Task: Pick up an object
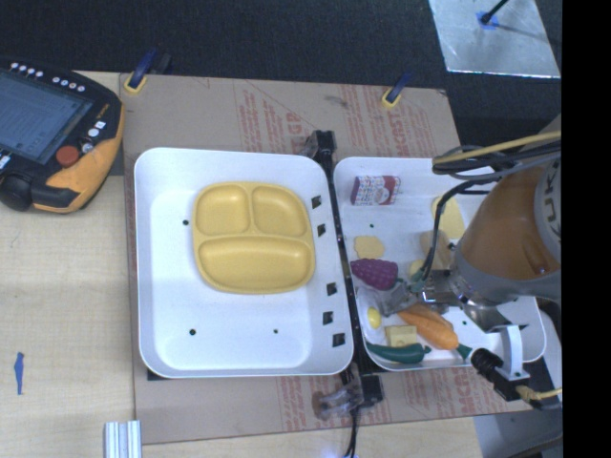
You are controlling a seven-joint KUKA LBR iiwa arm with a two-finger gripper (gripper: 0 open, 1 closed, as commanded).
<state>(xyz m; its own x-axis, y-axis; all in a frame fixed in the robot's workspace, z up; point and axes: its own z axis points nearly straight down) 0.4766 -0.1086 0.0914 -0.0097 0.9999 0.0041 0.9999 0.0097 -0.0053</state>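
1. Brown cardboard [239, 113] covers a light wooden bench [57, 332], and two shallow white bins sit on it side by side, joined by black clips.
2. Left bin [162, 342] carries a yellow divided plate [254, 237] near its middle, slightly toward 12 o'clock.
3. Right bin [382, 170] holds small toy foods: a red-and-white can [373, 191] at 12 o'clock, a yellow piece [369, 247] just below it, a purple grape-like piece [374, 273] near the centre, an orange carrot [431, 328] and a green pepper [399, 353] toward 6 o'clock.
4. Grey arm with its orange band [506, 232] hangs over the 3 o'clock side of the right bin.
5. Gripper [406, 299] sits low among the toys, just beside the purple piece and the carrot; whether its jaws are apart or closed, I cannot tell.
6. A teach pendant [52, 141] lies at 10 o'clock on the bench.
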